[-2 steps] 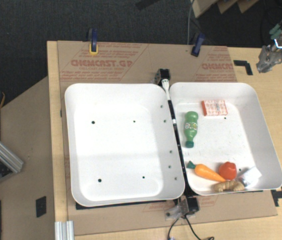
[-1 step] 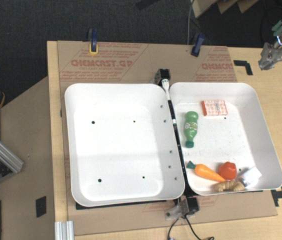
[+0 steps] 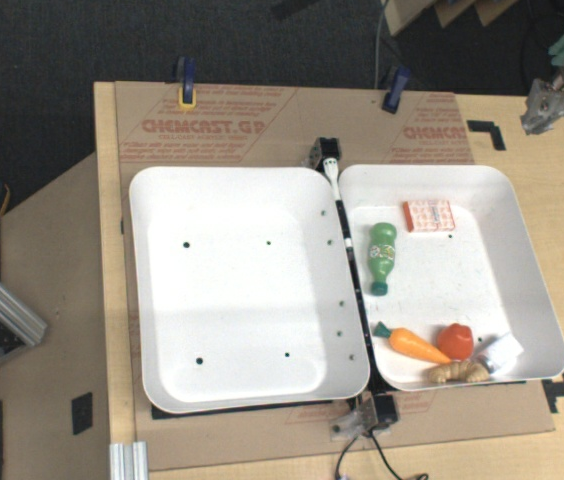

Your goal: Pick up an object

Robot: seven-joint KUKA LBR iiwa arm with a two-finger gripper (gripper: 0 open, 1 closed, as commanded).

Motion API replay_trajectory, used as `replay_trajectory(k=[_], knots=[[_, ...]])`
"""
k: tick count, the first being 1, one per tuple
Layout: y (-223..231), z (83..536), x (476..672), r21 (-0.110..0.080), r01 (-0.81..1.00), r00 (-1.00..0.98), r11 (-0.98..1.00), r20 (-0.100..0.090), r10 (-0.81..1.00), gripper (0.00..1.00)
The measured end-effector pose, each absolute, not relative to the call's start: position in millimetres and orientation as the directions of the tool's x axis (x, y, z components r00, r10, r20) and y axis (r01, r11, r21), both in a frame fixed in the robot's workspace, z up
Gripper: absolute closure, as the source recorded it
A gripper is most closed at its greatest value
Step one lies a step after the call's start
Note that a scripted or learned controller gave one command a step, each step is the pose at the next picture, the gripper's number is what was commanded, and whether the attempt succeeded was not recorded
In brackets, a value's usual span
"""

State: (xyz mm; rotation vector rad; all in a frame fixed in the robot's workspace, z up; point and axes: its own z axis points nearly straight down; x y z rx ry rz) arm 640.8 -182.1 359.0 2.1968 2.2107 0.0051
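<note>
1. The gripper (image 3: 554,103) is hanging at about two o'clock from the middle of the scene, above the bench (image 3: 62,268) and beyond the far right corner of the right bin (image 3: 522,258); it is too small and blurred here, so how it is set is something I cannot tell, and nothing is showing in its grasp.
2. The right bin is holding every candidate for the pick. A green bottle (image 3: 381,257) is lying lengthwise near the bin's left wall, at roughly nine o'clock within that bin.
3. A small pink-and-white packet (image 3: 429,215) is resting flat at about twelve o'clock in the same bin, just beside the bottle's top end but apart from it.
4. At about six o'clock, against the near rim, an orange carrot (image 3: 414,344), a red tomato-like piece (image 3: 454,341), a tan knobbly piece (image 3: 459,372) and a small white item (image 3: 502,351) are crowding together, probably because the bin's floor is sloping them toward that edge.
5. The left bin (image 3: 152,268) is sitting at nine o'clock from the scene's middle, its inner wall touching the right bin's.
6. Judging from this, the pick is not yet begun: the arm is parking clear of the bins, likely so the camera is seeing the contents unblocked. The bottle and the packet are looking like the easier targets, since each is lying alone.
</note>
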Motion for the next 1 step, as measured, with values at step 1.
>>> replay_trajectory(k=[1], knots=[[-182.0, 369.9, 641.5, 0.024, 1.000, -0.007, 0.008, -0.018, 1.000, 1.00]])
